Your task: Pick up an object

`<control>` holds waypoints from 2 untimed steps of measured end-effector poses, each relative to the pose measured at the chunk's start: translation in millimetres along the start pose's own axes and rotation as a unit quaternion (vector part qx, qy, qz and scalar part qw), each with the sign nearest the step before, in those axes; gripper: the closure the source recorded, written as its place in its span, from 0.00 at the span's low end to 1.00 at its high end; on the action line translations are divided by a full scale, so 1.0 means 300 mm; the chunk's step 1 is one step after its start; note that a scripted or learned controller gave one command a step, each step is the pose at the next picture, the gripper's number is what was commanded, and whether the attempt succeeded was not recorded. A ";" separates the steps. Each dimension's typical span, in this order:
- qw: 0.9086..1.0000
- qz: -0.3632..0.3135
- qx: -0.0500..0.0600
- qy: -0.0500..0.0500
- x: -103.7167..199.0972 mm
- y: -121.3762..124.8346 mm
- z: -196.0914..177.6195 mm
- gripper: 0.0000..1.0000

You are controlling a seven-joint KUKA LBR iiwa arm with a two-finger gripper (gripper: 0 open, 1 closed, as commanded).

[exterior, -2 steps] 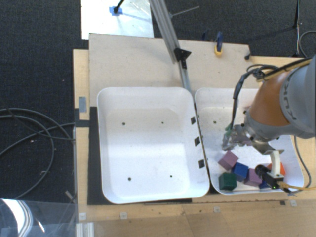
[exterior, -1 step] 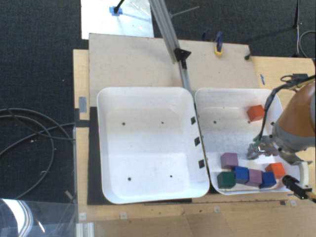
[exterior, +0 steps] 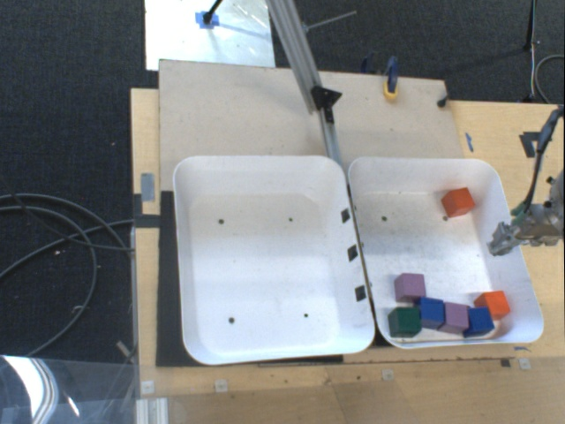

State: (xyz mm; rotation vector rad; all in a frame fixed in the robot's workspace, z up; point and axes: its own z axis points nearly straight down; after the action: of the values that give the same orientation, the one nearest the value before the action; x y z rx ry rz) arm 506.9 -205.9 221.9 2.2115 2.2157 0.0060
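Observation:
The right bin (exterior: 415, 179) holds several small blocks. An orange block (exterior: 457, 202) lies alone near its far right side. Along its near edge sit a purple block (exterior: 410, 286), a dark green block (exterior: 405, 321), a blue block (exterior: 431, 312), a mauve block (exterior: 456, 316), another blue block (exterior: 479, 322) and an orange block (exterior: 493, 304). My gripper (exterior: 503, 239) reaches in at the bin's right rim, to the right of the lone orange block and above the near cluster. Nothing shows between its fingers.
The left bin (exterior: 265, 254) stands beside the right one, with black clips along the shared rim. A slanted metal pole (exterior: 300, 51) crosses the board behind the bins. Cables lie on the floor at the left.

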 end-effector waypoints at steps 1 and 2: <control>1.000 -0.004 0.003 0.002 0.065 0.226 0.143 1.00; 1.000 -0.001 0.004 0.002 0.058 0.218 0.136 0.00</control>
State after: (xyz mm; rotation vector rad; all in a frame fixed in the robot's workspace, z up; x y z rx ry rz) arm 572.6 -188.6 181.6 2.2143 2.2246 0.0003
